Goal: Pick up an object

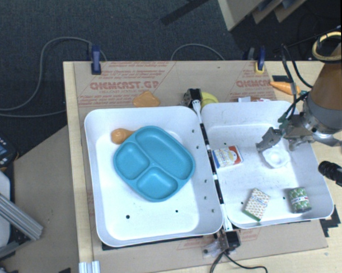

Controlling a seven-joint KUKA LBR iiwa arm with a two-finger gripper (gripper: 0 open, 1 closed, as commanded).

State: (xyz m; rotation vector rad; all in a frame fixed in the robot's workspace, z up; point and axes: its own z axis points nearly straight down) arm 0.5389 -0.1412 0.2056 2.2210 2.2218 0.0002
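Gripper point(278, 139) spread wide, holding nothing, over right bin point(237, 117).
Small clear cup point(275, 157) just beneath it, mid-bin: probably light, thin, slippery, crushable; pinch gently across the rim.

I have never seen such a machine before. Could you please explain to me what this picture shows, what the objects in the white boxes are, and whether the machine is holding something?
This is one picture, taken by a fixed camera above a bench and looking down at a slant. The grey and orange shape at the right is a robot arm. Its gripper, the two-finger claw at its end, hangs over the right bin. The fingers are spread, with nothing between them. Just under it lies a small clear cup.

The same bin holds a small packet, a patterned box and a green can. The left bin holds a blue divided plate and a small orange piece beside it.
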